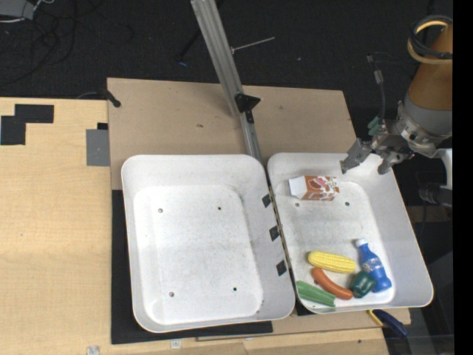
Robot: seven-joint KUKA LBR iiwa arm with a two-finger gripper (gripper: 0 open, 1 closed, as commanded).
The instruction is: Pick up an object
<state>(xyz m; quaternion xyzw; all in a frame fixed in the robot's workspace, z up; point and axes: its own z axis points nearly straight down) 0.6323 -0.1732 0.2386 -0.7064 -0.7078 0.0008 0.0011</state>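
Camera view, arm: the grey arm with its orange band enters at the upper right of the frame, and its gripper (367, 156) hangs over the upper right rim of the right bin (395, 198)
Jaws: two dark fingers are spread apart with bare space between them, so they stand wide and hold nothing
Left bin: the left bin (194, 242) fills the lower middle of the frame, its floor showing a few small dark dots
Snack packet: a white and red packet (316, 188) lies flat near the upper left of the right bin, just below and left of the gripper
Cluster: at the lower right of the right bin sit a yellow corn cob (332, 261), an orange sausage (332, 284), a green pod (316, 294), a blue bottle (372, 265) and a small dark green piece (362, 284), packed close, several touching
Risk, packet: it looks thin and flat, so the jaws may close above it or skid off the wrapper
Risk, rim: the gripper is close to the bin wall, so a straight descent could strike the rim
Risk, cluster: going for the crowded corner, a finger could land on a neighbour and push things aside, or pinch two at once
Risk, round things: the corn cob and bottle would likely roll out of a shallow pinch
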